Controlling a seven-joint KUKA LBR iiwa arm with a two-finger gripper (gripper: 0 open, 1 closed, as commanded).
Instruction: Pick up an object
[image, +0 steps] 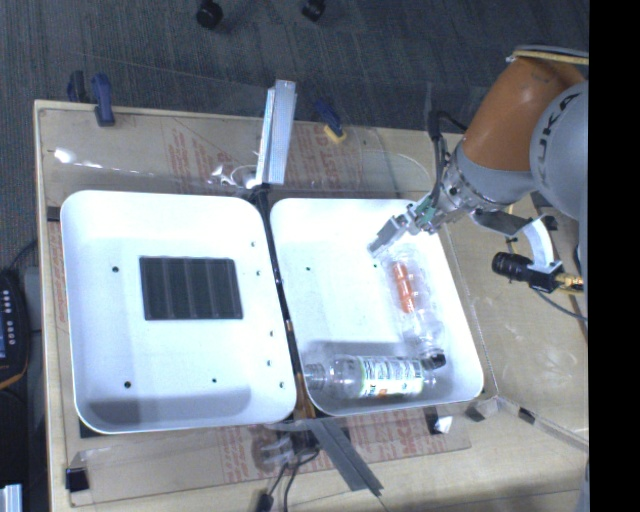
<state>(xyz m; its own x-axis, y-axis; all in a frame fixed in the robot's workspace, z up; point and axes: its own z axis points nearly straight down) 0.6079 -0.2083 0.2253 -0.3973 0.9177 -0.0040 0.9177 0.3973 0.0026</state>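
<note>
Hovering gripper (392, 236) above orange-labelled bottle (412, 295)

Letters stand on the grey arm (560, 130) at about two o'clock, seemingly "KU", cut off at the edge. Red print runs across the bench board (180, 160), too small to read. The label on the clear bottle (372, 376) at five o'clock is illegible.

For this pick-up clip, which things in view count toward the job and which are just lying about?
Part of the job:
- gripper, over the right bin
- clear bottle with orange label, lying in that bin
- clear bottle with white label, lying along its near wall

Just lying about:
- left bin with a dark ribbed panel
- blue clamps on the bench's far edge
</note>
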